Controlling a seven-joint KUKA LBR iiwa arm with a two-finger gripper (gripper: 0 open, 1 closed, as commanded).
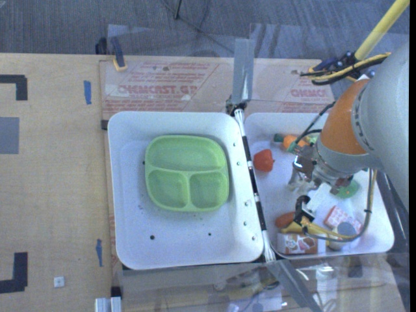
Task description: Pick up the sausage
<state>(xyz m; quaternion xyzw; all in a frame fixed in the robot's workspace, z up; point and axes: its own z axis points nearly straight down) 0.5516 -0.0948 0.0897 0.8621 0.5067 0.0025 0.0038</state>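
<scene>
Counter [52, 174] is carrying two bins, the left bin [123, 174] holding a green plate [186, 172]. The arm [351, 129] is hanging over the right bin [276, 192], with the hand [304, 177] sitting above clutter, can't tell how open. Sausage [285, 220] is lying just below it, right beside a banana [309, 227]

- Floor [292, 5]: grey carpet along the top, beyond the bench's far edge.
- Cable [185, 2]: dark, looped on the floor, top centre.
- Bench [52, 194]: pale wood; black tape marks [21, 88] by its left edge, blue tape [87, 92] further in.
- Cardboard [169, 86]: flat sheet, red lettering, at the bench's far edge.
</scene>
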